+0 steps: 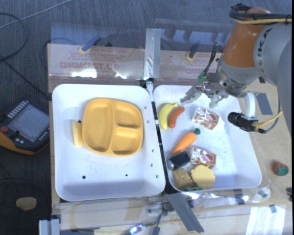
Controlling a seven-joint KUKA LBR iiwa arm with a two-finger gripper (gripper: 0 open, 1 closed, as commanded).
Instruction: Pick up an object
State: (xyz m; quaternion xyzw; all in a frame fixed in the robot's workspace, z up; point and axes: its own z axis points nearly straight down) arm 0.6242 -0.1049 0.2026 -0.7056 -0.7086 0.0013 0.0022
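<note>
Approach is the step in hand, judging by the pose: the two-finger gripper (204, 97) on the grey arm with the orange band (242, 43) hovers over the upper part of the right white bin (252, 168), above the toys and not among them. Its fingers (188, 96) are spread wide and nothing sits between them. Just below it lies the small red-and-white printed carton (206, 118), the nearest candidate; a short orange-red sausage-shaped toy (176, 116) leans against a yellow banana-like piece (164, 115) to the left, and the orange plastic carrot (185, 141) lies lower down. The next move calls for a descent straddling one item (the carton looks least crowded), then a closing squeeze. The left white bin (68, 180) bears a yellow compartment tray (112, 126), well apart from the gripper.
</note>
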